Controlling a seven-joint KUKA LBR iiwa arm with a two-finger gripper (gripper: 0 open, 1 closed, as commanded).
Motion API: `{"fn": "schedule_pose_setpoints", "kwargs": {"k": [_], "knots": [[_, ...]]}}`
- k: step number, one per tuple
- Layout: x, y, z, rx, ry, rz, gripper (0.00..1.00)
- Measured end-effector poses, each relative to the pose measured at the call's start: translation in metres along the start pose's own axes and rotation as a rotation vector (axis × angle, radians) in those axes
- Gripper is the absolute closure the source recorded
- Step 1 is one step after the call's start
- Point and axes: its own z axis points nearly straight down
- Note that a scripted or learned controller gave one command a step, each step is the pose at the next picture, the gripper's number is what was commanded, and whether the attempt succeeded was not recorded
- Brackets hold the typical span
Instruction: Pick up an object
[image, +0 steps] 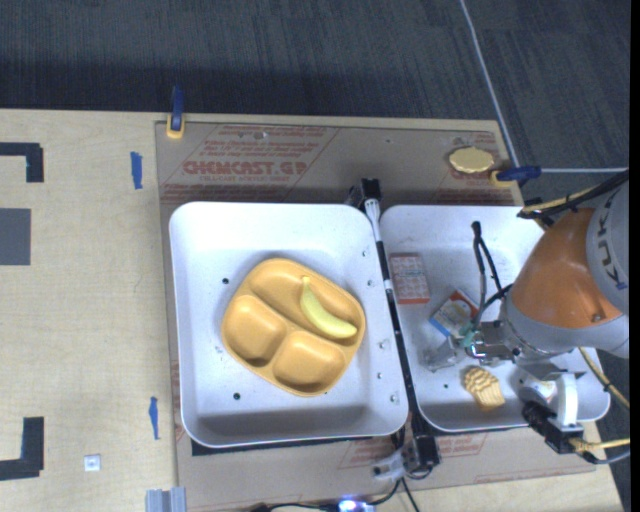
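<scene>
In the right bin (560, 415) my gripper (445, 348) is down low near the middle, reaching in from the right under the orange-banded arm (562, 278). It hovers over or touches a small crumpled packet with blue and red on it (452, 316). A tan, ridged toy pastry (483, 386) lies just in front of the gripper, apart from it. A pale card with red print (408, 278) lies by the bin's left wall. The arm hides whatever lies in the bin's right half.
The left bin (200, 240) holds a yellow divided plate (262, 330) with a yellow banana (326, 312) in its upper right compartment. A black divider (385, 290) runs between the bins. Black cables (484, 268) hang above the right bin. A tan disc (471, 160) sits on the board behind.
</scene>
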Motion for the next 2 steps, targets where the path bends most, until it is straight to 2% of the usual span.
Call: {"fn": "schedule_pose_setpoints", "kwargs": {"k": [1, 2], "knots": [[-0.001, 0.0019, -0.0108, -0.007, -0.004, 0.001, 1.0], [-0.001, 0.0018, -0.0107, -0.007, -0.004, 0.001, 0.0]]}}
